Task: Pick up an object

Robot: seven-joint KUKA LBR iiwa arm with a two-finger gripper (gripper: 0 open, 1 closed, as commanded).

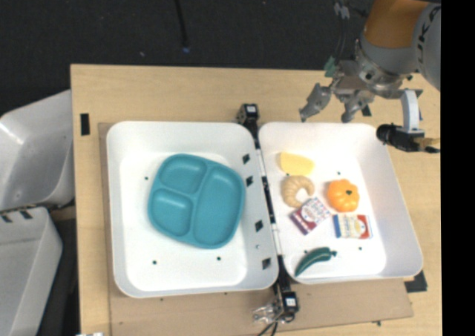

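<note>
Gripper (pixel 333 108) spread wide, holding nothing, round orange pumpkin (pixel 342 195), curved croissant (pixel 297 190)

One fixed camera sits high above the table (pixel 185 78), looking down at a slant from far enough to take in both bins. My fingers (pixel 335 104) show at its upper right; the bins lie below and left of them.
</note>
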